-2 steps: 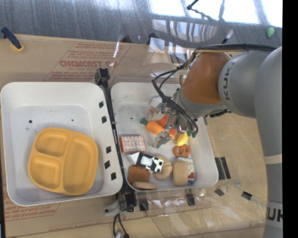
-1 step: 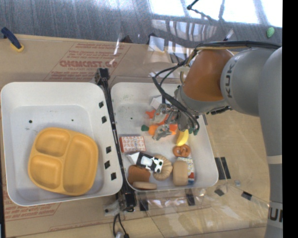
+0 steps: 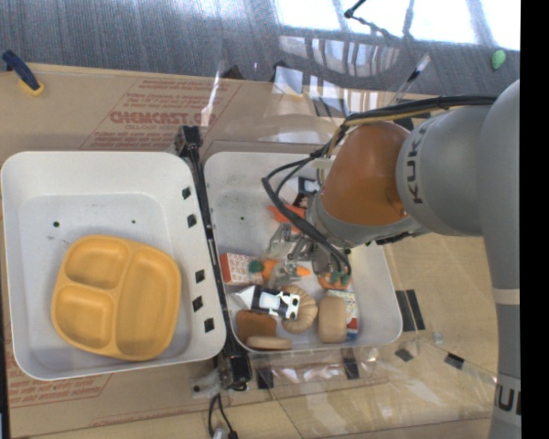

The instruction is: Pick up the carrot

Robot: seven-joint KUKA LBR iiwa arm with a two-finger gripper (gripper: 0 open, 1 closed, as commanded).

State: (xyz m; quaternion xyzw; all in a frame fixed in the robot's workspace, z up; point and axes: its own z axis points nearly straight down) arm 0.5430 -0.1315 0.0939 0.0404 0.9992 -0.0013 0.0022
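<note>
**Q:** What was laid out on the bench?

**A:** Two shallow white bins sat side by side. The left bin [image 3: 27, 245] held a yellow divided plate [image 3: 117, 297] with three compartments. The right bin [image 3: 384, 318] held a jumble of small toy foods near its front edge: a tan bread roll [image 3: 332, 319], a brown loaf piece [image 3: 253, 325], a black-and-white cow figure [image 3: 286, 305] and a small printed box [image 3: 238, 268].

**Q:** Where was the arm?

**A:** The grey arm [image 3: 467, 172] reached in from the right, its orange band [image 3: 366, 176] over the right bin. The gripper [image 3: 302, 250] hung low in the middle of that bin, just above the toys.

**Q:** And the carrot?

**A:** An orange carrot [image 3: 284, 216] lay in the right bin, partly hidden under the wrist, just behind the gripper. Other small orange pieces sat close by.

**Q:** Were the jaws spread or pinching anything?

**A:** I could not tell; cables and clutter obscured them.
</note>
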